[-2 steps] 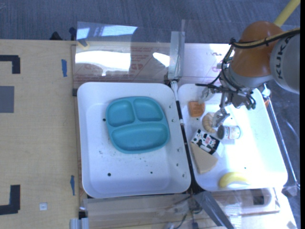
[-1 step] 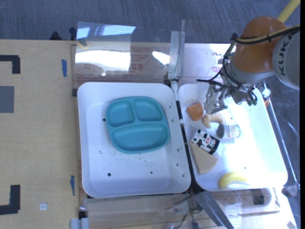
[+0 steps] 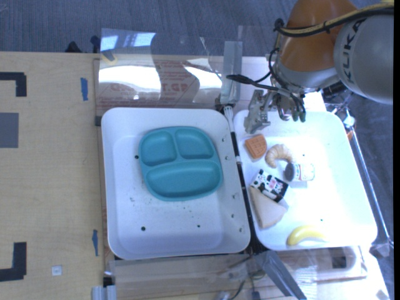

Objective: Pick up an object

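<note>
- My arm [image 3: 337, 42] comes in from the right side of the view, orange band up top, grey link beside it.
- My gripper [image 3: 275, 108] hangs over the far edge of the right bin [image 3: 350, 186], near the divider between the two bins.
- Jaws: metal parts show below the wrist, but I cannot tell whether they are open or closed. Nothing is visibly between them.
- Right bin holds the loose items, clustered toward its left half.
- Round tan cracker [image 3: 255, 146] lies just below the gripper, apart from it.
- Croissant [image 3: 278, 154] sits just right of the cracker.
- Small jar [image 3: 299, 172] lies on its side, touching the croissant's lower end.
- Black-and-white patterned item [image 3: 270, 185] lies below the cracker, beside the jar.
- Tan wedge [image 3: 267, 211] lies under the patterned item, pointing toward the near edge.
- Banana [image 3: 305, 234] rests near the bin's near wall, apart from the rest.
- Left bin [image 3: 119, 217] carries a teal divided plate [image 3: 180, 162], three compartments, set flat near the middle.
- Wooden surface [image 3: 47, 186] extends to the left of the bins, with black marks and blue tape bits.
</note>
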Robot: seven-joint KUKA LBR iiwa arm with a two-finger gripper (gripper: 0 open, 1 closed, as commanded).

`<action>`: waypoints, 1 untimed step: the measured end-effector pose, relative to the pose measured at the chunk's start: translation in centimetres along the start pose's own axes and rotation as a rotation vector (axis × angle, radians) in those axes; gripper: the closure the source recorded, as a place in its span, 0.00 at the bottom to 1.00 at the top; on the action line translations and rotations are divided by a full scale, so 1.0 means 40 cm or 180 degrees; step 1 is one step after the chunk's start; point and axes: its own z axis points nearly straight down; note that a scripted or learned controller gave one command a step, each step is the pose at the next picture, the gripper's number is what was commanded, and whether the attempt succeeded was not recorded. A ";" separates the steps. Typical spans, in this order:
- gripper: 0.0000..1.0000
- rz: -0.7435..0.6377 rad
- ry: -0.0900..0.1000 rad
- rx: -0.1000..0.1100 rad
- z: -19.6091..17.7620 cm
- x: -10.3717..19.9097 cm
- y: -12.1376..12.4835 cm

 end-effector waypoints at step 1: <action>1.00 -0.1273 0.0019 0.0000 -0.097 0.182 -0.008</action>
